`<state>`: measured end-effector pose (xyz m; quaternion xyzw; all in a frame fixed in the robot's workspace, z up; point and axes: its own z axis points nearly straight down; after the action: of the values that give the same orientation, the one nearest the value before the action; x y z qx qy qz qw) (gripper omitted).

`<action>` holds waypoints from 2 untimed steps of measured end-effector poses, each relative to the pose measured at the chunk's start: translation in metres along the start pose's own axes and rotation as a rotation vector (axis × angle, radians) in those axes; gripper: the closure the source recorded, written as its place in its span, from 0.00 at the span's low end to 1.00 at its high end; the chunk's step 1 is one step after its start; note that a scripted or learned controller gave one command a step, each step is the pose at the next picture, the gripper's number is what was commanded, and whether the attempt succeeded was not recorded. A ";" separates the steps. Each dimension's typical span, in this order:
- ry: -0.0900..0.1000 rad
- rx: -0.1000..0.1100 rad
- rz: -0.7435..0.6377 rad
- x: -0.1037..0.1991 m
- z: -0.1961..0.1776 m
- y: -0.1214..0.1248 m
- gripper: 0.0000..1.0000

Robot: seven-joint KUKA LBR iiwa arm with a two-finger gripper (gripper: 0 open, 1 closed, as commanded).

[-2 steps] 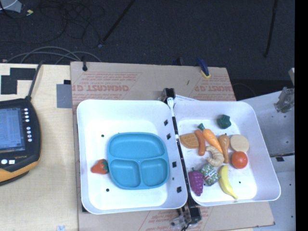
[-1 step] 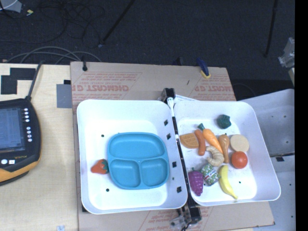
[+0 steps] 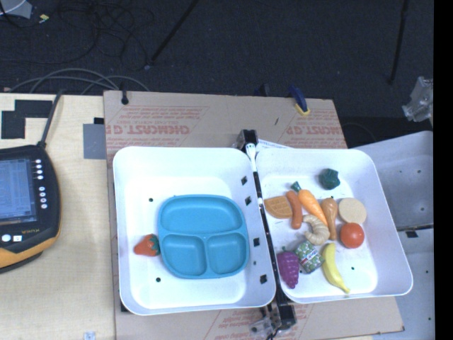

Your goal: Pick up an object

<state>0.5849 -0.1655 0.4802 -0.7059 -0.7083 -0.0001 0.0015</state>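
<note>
The right bin (image 3: pixel 388 275) holds several toy foods. Among them are a dark green piece (image 3: pixel 328 178), two orange carrots (image 3: pixel 309 202), a tan bread slice (image 3: pixel 277 207), a beige round disc (image 3: pixel 352 210) and a red tomato (image 3: pixel 352 235). A yellow banana (image 3: pixel 334 266), purple grapes (image 3: pixel 287 268), a small green packet (image 3: pixel 308 256) and a pale curled piece (image 3: pixel 316 229) lie near its front. In the left bin (image 3: pixel 134 176) lies a blue divided plate (image 3: pixel 203 234), with a red strawberry (image 3: pixel 147 245) just left of it.
The two bins meet at a black-clipped seam (image 3: pixel 255 218) on a cardboard sheet (image 3: pixel 212 122). A teach pendant (image 3: pixel 25 200) rests on the wooden bench at far left. A grey metal part (image 3: pixel 419 99) sits at the right edge, above a grey plate (image 3: pixel 407 183).
</note>
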 end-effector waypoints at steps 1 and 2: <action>0.003 0.017 0.003 0.011 0.172 0.004 1.00; 0.002 0.018 0.008 -0.033 0.320 -0.041 1.00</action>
<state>0.5430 -0.1979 0.1600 -0.7087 -0.7055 0.0054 0.0085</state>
